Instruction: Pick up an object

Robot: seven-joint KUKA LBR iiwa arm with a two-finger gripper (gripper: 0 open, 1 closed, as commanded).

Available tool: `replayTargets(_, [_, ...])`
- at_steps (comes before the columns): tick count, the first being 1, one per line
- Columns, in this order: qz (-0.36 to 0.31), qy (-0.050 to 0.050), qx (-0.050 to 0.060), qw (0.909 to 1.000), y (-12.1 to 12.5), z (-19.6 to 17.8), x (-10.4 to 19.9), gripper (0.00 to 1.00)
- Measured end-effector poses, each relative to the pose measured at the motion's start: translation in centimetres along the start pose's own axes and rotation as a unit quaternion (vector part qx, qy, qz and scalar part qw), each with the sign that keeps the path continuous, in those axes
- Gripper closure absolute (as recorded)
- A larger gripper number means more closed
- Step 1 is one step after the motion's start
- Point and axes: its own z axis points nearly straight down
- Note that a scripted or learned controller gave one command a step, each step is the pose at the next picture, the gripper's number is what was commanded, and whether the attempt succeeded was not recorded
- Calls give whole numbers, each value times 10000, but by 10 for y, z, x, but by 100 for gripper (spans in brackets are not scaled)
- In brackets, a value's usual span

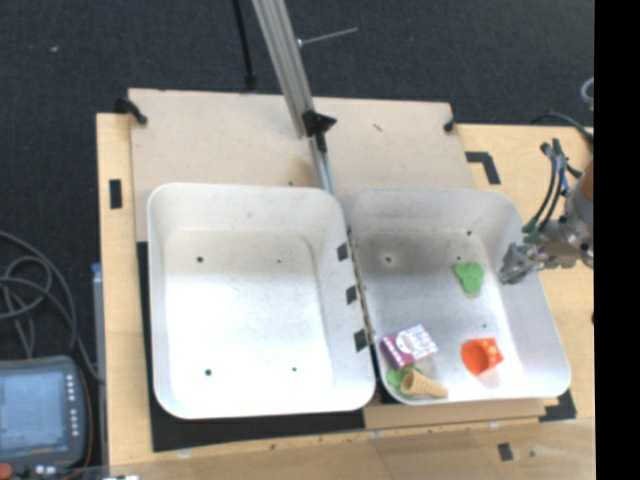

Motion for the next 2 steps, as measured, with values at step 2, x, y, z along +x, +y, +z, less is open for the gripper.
replayTargets(2, [-13, 16, 3, 10000, 15, -11, 100, 100])
